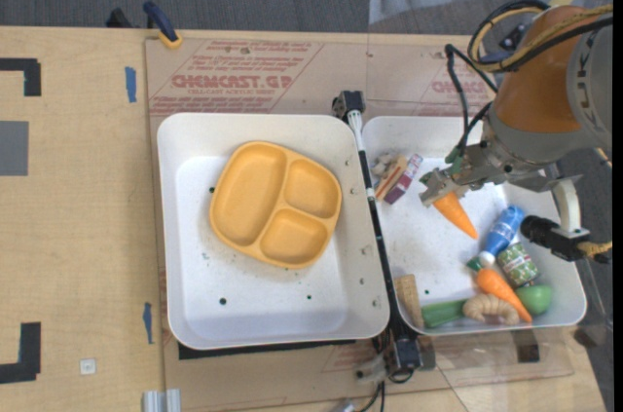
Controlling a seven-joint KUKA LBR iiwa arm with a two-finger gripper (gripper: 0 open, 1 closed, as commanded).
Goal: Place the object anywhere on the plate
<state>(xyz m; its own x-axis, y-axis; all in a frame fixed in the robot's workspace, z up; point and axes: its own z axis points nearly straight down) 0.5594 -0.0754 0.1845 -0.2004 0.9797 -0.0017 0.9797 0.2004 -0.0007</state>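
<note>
A yellow three-compartment plate (275,204) lies in the left white bin (195,303), with nothing on it. My gripper (443,193) hangs over the upper middle of the right bin (428,254). It is shut on the thick end of an orange toy carrot (458,215), whose tip points down and to the right. The grey arm with its orange band (535,89) comes in from the upper right and hides part of that bin's far rim.
In the right bin lie a red and white packet (397,178), a blue bottle (502,232), a small jar (518,265), a second carrot (502,292), a green cucumber (443,311), a tan ginger-like piece (490,308) and a wooden block (407,298). A black divider (368,196) separates the bins.
</note>
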